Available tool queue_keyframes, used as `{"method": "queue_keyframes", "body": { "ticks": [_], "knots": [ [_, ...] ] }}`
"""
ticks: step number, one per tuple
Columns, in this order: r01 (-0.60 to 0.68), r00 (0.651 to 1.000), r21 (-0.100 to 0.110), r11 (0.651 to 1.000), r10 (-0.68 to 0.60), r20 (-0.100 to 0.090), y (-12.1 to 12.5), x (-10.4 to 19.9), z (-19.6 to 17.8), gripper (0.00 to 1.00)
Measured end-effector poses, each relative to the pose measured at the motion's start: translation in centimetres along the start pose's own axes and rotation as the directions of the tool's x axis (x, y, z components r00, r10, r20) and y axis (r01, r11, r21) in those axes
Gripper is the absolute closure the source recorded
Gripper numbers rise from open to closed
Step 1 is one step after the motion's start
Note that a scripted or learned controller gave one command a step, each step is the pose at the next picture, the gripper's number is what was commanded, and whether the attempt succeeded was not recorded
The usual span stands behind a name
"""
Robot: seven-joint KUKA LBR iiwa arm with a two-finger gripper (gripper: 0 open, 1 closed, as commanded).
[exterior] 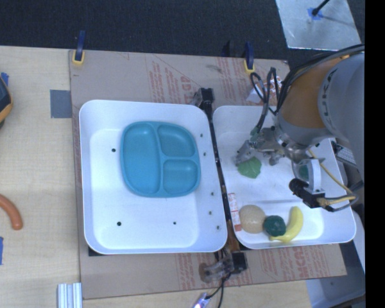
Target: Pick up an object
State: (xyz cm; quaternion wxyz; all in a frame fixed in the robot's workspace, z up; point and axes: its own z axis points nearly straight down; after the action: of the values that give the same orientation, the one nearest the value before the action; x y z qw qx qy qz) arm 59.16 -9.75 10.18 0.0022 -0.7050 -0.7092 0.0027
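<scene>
The left bin (pixel 93 172) holds a blue tray (pixel 160 159) with three compartments. In the right bin (pixel 231 124), the gripper (pixel 253 147) hangs just above a green object (pixel 249 168) at the bin's middle; whether it grips anything I cannot tell. Along the near edge lie a cream ball (pixel 251 218), a dark green ball (pixel 274 225) and a banana (pixel 292 224), touching in a row.

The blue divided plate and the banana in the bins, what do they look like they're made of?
The blue divided plate looks like moulded plastic with a matte finish: one even colour, soft rounded compartment ridges, no glare. The banana is probably a plastic or rubber toy, given its uniform yellow and smooth skin, though a real one can't be ruled out.
</scene>
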Motion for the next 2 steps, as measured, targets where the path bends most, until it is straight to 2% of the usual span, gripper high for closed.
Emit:
{"method": "queue_keyframes", "body": {
  "ticks": [1,2],
  "knots": [
    [0.0,1.0,-0.006,1.0,0.0,0.001,0.8,-0.2,1.0,0.0],
    [-0.001,1.0,-0.002,1.0,0.001,0.0,-1.1,0.1,1.0,0.0]
  ]
}}
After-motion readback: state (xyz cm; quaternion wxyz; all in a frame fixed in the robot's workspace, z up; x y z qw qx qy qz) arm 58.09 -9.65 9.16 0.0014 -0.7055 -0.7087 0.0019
